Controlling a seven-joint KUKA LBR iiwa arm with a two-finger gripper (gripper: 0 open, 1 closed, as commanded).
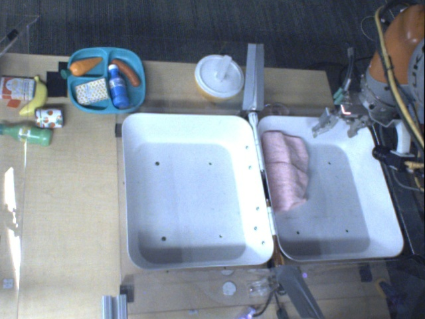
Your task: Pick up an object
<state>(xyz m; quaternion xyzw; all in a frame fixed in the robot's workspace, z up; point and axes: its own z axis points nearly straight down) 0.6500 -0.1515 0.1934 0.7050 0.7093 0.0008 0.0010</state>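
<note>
1. A rolled pink cloth (287, 170), soft and ribbed like terry towelling, lies along the left wall of the right bin (345, 238), just beside the divider between the two bins.
2. The left bin (189, 198), a shallow white tray with rounded corners and small dark dots on its floor, sits alongside.
3. The gripper (337, 121) hangs over the far edge of the right bin, up and to the right of the cloth and well apart from it; nothing lies between its fingers, which stand spread.
4. The grey arm (392, 92), wrapped in yellow and black cables with its orange band (402, 38) at upper right, reaches in from the right, the wrist angled leftward and down.
5. Beyond the bins on the wooden bench (60, 198) stand a white lidded cup (219, 76) and a blue divided plate (106, 78) holding toy food.
6. At far left lie a toy banana (34, 97), a small can (49, 117) and a green bottle (28, 134).
</note>
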